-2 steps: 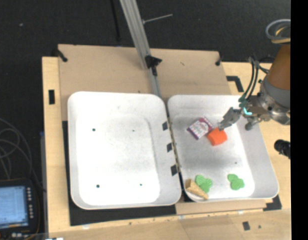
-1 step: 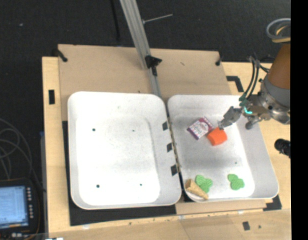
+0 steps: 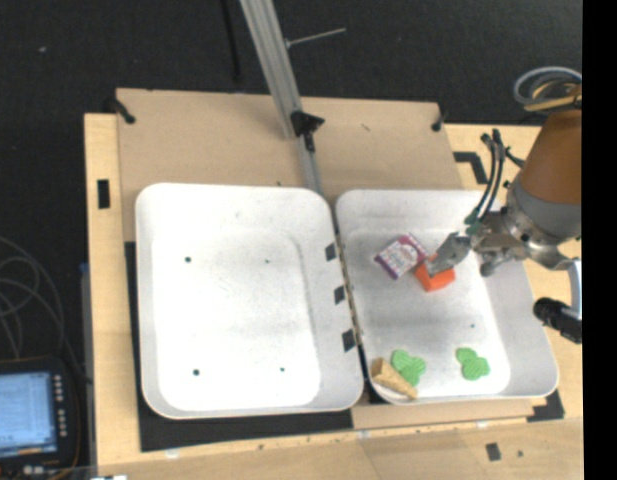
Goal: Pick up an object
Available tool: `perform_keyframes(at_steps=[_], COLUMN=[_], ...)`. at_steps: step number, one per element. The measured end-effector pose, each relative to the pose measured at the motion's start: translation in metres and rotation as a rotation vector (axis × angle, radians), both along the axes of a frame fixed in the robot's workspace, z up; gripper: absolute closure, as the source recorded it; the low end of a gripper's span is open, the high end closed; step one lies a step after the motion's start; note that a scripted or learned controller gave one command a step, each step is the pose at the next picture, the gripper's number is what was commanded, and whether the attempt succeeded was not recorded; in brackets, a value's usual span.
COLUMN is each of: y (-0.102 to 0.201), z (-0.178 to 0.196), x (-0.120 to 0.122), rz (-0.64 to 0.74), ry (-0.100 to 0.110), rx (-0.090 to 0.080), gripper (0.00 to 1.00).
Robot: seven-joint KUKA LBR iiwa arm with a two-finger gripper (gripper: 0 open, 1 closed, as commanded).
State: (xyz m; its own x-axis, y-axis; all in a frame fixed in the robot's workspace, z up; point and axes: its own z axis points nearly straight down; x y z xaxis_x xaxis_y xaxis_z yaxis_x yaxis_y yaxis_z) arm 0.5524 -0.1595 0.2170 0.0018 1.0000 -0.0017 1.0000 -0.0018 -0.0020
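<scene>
So the gripper (image 3: pixel 446 259) is down in the right bin (image 3: pixel 508 378), coming in from the right side with the orange band of the arm (image 3: pixel 554 163) above it. Its tip sits right on top of the orange block (image 3: pixel 437 278), touching or nearly touching, but honestly I can't tell from this angle whether it's spread or closed, or whether the block is actually gripped.

Just left of the gripper, almost touching the block, there's a purple-and-white packet (image 3: pixel 399 256) lying tilted. Toward the near edge of the bin, well below the gripper, there's a green thing (image 3: pixel 409 366) with a tan wedge (image 3: pixel 393 376) right against its left side, both tucked near the bin's front-left corner. Another green thing (image 3: pixel 473 363) sits below and a bit right of the gripper, apart from the first.

The left bin (image 3: pixel 238 298) is far off to the gripper's left. A metal pole (image 3: pixel 273 58) runs up behind the bins, and a small screen (image 3: pixel 23 413) glows way off at the bottom left.
</scene>
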Motion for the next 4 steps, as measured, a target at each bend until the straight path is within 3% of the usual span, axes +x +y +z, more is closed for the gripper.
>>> perform_keyframes(at_steps=[2,3,4], y=[-0.008,-0.009,-0.005], z=[-0.087,-0.073,-0.026], x=[0.004,0.006,0.003], rz=[-0.001,-0.007,0.002], ry=[0.001,-0.007,-0.009], rx=[0.000,0.000,0.000], gripper=[0.00,1.00,1.00])
